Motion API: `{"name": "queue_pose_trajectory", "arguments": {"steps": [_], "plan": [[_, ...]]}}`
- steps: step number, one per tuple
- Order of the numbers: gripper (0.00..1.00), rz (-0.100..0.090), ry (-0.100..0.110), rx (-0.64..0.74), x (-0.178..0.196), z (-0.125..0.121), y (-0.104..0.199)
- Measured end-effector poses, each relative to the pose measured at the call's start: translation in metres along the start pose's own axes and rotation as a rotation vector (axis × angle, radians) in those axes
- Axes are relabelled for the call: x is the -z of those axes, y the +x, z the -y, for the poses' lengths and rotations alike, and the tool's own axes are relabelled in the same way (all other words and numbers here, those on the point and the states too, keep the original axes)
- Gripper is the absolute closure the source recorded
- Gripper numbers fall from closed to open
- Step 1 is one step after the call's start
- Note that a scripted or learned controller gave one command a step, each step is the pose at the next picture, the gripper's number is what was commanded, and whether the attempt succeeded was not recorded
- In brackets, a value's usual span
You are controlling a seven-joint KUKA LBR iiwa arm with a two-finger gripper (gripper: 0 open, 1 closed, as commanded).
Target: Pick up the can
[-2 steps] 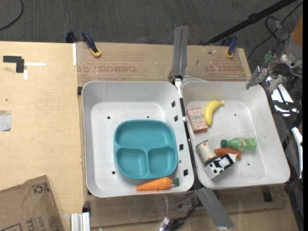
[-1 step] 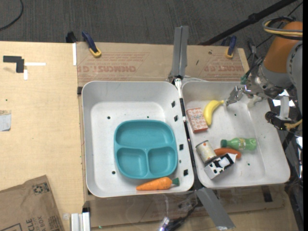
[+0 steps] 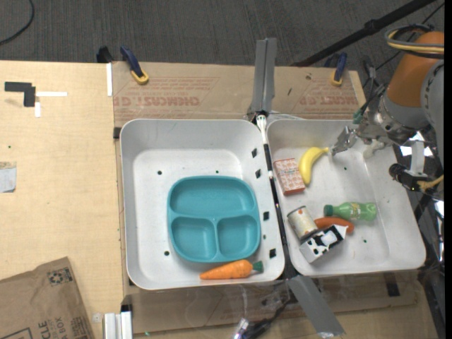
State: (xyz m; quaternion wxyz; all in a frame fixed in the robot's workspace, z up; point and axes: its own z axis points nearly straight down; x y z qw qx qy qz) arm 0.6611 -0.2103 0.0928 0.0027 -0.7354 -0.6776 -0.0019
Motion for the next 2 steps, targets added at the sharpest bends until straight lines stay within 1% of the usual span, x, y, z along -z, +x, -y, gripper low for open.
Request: {"name": "queue_pose_trajectory", "arguments": {"steps": [1, 2], "plan": [[0.00, 0.008, -0.004, -0.043, 0.038, 0.001, -0.007], [0.00, 0.007, 0.001, -0.241, 0.003, 0.079, 0.035]]}}
